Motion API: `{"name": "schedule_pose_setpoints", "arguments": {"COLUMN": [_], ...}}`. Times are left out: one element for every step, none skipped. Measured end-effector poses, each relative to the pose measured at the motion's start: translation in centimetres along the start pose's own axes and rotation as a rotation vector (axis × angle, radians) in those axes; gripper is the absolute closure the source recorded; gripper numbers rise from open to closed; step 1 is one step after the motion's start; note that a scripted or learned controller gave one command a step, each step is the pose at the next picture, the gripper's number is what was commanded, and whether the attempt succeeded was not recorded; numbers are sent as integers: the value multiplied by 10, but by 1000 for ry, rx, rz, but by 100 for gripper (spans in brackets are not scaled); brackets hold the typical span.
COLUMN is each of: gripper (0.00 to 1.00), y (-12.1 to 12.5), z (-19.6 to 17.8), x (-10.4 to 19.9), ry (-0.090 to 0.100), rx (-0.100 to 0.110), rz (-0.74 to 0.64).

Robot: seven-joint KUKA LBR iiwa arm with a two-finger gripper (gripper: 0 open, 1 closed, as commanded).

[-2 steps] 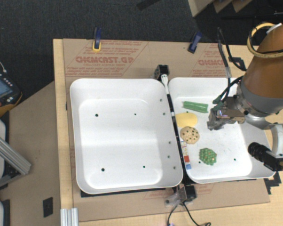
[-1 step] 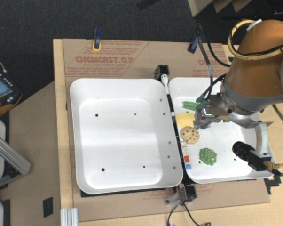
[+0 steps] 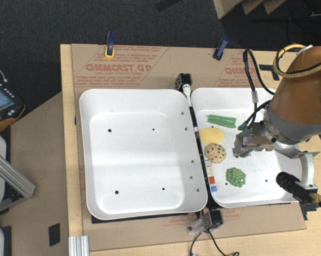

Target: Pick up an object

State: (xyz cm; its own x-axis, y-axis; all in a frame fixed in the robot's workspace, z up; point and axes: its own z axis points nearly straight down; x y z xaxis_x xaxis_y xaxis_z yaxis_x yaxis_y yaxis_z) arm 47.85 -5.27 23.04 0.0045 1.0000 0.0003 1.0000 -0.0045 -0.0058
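The right bin [image 3: 256, 196] holds a green stick-shaped piece [image 3: 221, 121], a yellow rounded piece [image 3: 212, 136], a tan cookie with dark chips [image 3: 216, 153] and a green bumpy broccoli-like piece [image 3: 235, 176]. My gripper [image 3: 242, 144] hangs over the right bin, just right of the cookie and the yellow piece and above the green bumpy piece. Nothing shows between its tips. The orange band and grey wrist [image 3: 299, 100] rise over the bin's right half and hide part of its floor.
The left bin [image 3: 134, 153] is a bare white floor with small dark dots. A black divider strip [image 3: 195, 137] runs between the bins. Clamps [image 3: 110, 46] sit at the cardboard's far edge. Cables [image 3: 251, 84] trail by the arm.
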Motion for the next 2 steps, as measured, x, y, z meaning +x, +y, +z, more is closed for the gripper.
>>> {"name": "schedule_pose_setpoints", "arguments": {"gripper": [100, 100], "y": [27, -1], "z": [-45, -4], "x": [41, -23], "ry": [0, 0], "rx": [-10, 0], "rz": [-8, 2]}}
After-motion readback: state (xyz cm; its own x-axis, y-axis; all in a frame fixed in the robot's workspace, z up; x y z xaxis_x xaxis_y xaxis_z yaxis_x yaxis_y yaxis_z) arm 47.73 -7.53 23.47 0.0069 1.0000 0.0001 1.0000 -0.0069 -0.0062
